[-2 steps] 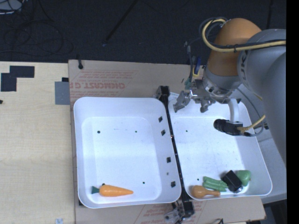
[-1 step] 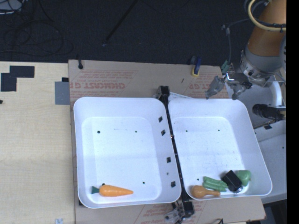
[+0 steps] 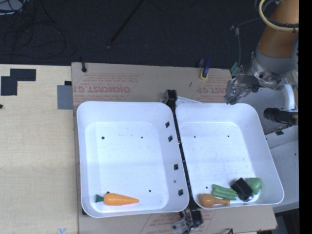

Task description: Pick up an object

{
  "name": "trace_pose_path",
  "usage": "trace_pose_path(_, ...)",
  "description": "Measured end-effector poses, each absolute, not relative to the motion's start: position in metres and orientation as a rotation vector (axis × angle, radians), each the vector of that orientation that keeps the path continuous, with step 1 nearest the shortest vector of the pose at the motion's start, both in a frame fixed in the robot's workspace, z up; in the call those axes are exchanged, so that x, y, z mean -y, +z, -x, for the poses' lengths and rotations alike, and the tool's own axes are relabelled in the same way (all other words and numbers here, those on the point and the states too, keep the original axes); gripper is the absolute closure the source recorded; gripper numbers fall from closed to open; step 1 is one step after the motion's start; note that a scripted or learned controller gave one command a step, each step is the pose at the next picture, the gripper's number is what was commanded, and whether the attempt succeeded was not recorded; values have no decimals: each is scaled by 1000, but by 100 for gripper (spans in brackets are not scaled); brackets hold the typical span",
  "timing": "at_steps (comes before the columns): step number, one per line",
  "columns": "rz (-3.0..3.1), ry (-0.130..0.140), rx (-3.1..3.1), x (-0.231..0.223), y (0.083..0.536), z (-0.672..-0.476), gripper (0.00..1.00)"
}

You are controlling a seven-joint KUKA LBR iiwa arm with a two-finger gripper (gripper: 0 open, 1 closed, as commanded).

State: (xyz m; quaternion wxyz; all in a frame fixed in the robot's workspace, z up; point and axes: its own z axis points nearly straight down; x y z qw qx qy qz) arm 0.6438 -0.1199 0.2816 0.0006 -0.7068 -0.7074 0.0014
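An orange toy carrot (image 3: 120,199) lies at the near left corner of the left bin (image 3: 90,112). In the right bin (image 3: 260,126), along its near wall, lie a tan pear-shaped toy (image 3: 212,201), a green pod-like toy (image 3: 224,192), a small black block (image 3: 242,188) and a light green piece (image 3: 254,183). My gripper (image 3: 234,94) hangs above the far right corner of the right bin, far from all of these, with nothing seen in it.
Both bins rest on a brown cardboard sheet (image 3: 122,82). A black divider rail (image 3: 176,145) runs between them. A blue and yellow clip (image 3: 204,69) sits at the cardboard's far edge. Cables and a black fitting (image 3: 277,115) are at the right.
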Motion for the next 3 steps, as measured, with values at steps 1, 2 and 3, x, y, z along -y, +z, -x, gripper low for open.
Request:
trace_pose_path(1, 2216, -4, 2228, 69, 324, -645, 100)
trace_pose_path(2, 2211, -7, 2233, -25, 379, -644, 100)
trace_pose_path(3, 2214, 0, 2228, -102, 392, -644, 100)
